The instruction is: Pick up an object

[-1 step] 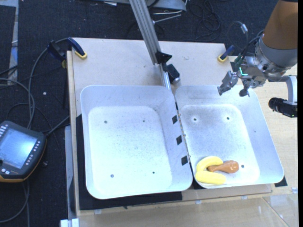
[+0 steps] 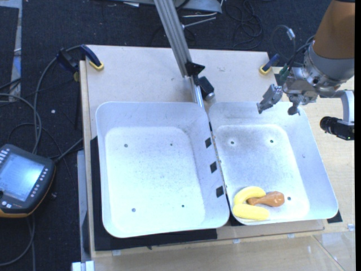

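A yellow banana (image 2: 248, 202) lies curved in the right bin (image 2: 309, 151), near its front edge. A brown drumstick-shaped piece (image 2: 268, 199) rests against the banana's right side. My gripper (image 2: 280, 101) hangs above the bin's far rim, well behind both objects. Its two dark fingers (image 2: 269, 100) stand spread apart with nothing between them, so it is open. The grey arm with its orange band comes in from the upper right.
The left bin (image 2: 113, 129) sits beside the right one, joined along a divider with black clips (image 2: 213, 165). A slanted aluminium post (image 2: 176, 33) rises behind the bins. Yellow clamps (image 2: 96, 65) mark the board's far corners. A teach pendant (image 2: 22, 179) lies at left.
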`<state>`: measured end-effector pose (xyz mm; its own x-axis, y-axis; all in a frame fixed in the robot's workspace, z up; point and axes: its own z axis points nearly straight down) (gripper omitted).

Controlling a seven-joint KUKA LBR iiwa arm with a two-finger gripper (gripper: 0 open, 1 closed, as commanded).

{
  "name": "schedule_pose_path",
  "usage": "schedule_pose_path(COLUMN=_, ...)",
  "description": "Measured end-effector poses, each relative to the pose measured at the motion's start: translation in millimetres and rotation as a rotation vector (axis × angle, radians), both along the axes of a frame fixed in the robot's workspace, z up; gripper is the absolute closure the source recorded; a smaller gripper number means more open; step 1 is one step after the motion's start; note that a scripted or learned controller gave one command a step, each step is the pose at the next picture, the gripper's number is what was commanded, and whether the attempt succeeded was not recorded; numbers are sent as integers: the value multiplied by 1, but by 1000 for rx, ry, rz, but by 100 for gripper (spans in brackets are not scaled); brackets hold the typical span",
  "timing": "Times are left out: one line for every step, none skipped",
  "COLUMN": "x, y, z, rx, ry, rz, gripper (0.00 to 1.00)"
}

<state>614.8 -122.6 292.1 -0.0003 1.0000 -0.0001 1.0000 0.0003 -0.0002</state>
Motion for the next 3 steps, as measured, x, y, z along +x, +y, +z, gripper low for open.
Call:
schedule_pose_path(x=-6, y=7, z=-58, rx=1, ry=4, rz=0, gripper=0)
schedule_pose_path(x=-14, y=0, z=-111, rx=0, ry=5, rz=-1, gripper=0)
schedule_pose_path(x=-21, y=5, z=-171, rx=1, ry=5, rz=0, gripper=0)
